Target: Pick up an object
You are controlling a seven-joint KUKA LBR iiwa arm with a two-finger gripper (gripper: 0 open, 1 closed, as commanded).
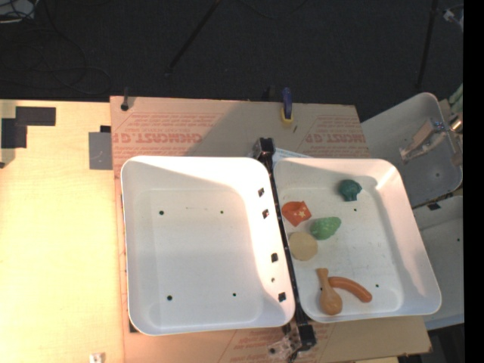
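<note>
You have two shallow white bins side by side: one left bin and one right bin. Six small objects lie in the right bin. Count one dark green lump, one red piece, one light green piece, one pale cream round piece, one orange sausage-shaped piece and one tan, pear-shaped piece. One sheet of printed brown cardboard lies under both bins.
</note>
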